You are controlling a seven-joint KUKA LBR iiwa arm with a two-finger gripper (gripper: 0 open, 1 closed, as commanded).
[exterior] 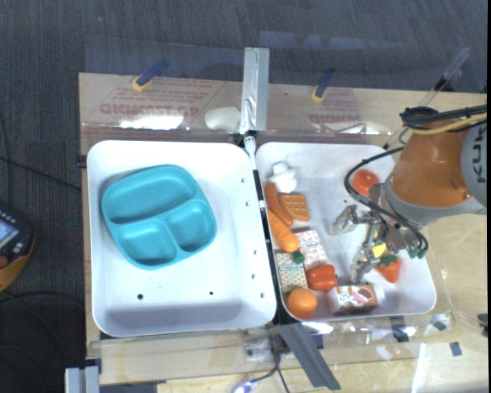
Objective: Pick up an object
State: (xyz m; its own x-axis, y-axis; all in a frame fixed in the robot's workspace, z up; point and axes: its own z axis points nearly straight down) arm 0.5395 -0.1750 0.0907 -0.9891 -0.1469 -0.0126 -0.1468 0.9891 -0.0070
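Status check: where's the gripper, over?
Gripper low in right bin. Nothing seen between fingers. Toy food heaped along bin's left side. Blue tray in left bin.

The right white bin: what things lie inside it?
Right white bin holds toy food along its left side: a carrot, a waffle, an orange, a tomato. The arm's hand covers items underneath.

Two white bins (180,313), one blue tray (157,215)

End effector (362,240) over right bin (335,158) (toy-filled).
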